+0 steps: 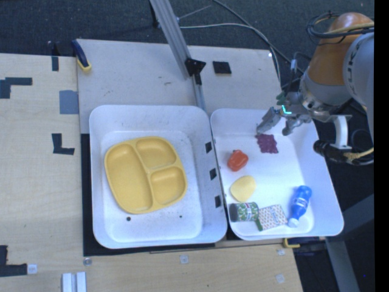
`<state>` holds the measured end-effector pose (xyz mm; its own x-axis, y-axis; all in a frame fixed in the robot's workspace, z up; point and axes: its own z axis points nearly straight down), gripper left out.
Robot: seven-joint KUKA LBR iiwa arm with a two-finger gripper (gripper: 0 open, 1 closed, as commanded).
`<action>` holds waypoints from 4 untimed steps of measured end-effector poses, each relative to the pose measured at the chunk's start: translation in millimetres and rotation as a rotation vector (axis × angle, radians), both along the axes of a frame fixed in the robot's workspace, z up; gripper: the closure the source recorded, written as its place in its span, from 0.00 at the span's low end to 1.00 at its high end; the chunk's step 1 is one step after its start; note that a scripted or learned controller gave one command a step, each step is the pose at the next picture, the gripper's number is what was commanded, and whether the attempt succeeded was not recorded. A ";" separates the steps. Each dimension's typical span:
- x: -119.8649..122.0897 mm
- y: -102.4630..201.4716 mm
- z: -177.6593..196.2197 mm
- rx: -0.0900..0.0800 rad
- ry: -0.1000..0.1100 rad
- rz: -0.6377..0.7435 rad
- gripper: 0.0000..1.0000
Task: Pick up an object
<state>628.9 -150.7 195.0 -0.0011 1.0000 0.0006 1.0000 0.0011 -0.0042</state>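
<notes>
My two-finger gripper (pixel 281 125) hangs spread open and holding nothing over the right white bin's (pixel 316 181) far end, just above a small purple lump (pixel 267 143), possibly a grape cluster; my wrist hides the bin's far right corner.

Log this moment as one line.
gripper: open, above right bin | nearest: purple object | held: nothing | left bin: yellow tray
</notes>
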 end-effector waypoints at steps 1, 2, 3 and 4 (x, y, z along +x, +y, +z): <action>0.8 0.0 1.3 -0.001 -0.003 0.000 0.00; -1.1 2.0 -63.9 -0.001 0.003 0.000 0.00; -0.3 1.2 -110.2 -0.006 -0.006 0.000 0.00; 1.8 0.7 -95.8 -0.008 -0.013 0.001 1.00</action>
